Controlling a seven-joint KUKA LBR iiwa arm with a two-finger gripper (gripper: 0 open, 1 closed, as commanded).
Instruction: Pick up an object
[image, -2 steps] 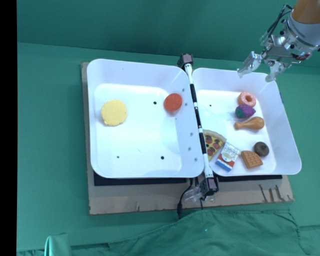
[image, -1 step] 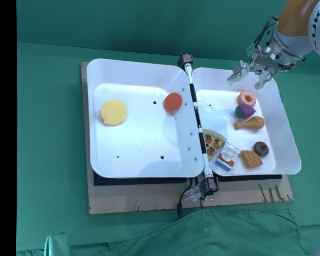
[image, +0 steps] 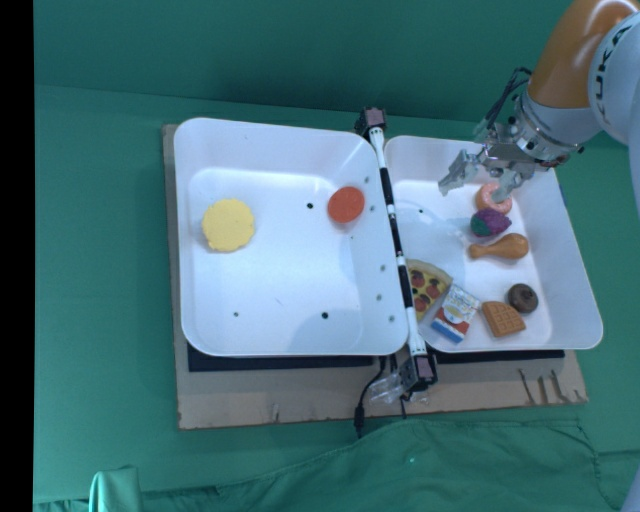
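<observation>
Claw (image: 485, 178) hangs with fingers spread apart over the right bin (image: 570, 290), just above a pink doughnut (image: 494, 200). Nearby lie a drumstick (image: 500, 247), pizza slice (image: 428, 285) and waffle (image: 503, 319). The left bin (image: 280, 150) holds a yellow disc (image: 229, 224) and a red one (image: 346, 204).

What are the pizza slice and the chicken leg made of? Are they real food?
Probably not real. The pizza slice looks like moulded plastic: flat, solid patches of colour and a neat, crisp edge. The chicken leg seems plastic too, smooth and evenly orange-brown with a slight sheen. The white bin they lie in looks like glossy hard plastic, since light glints off it.
</observation>
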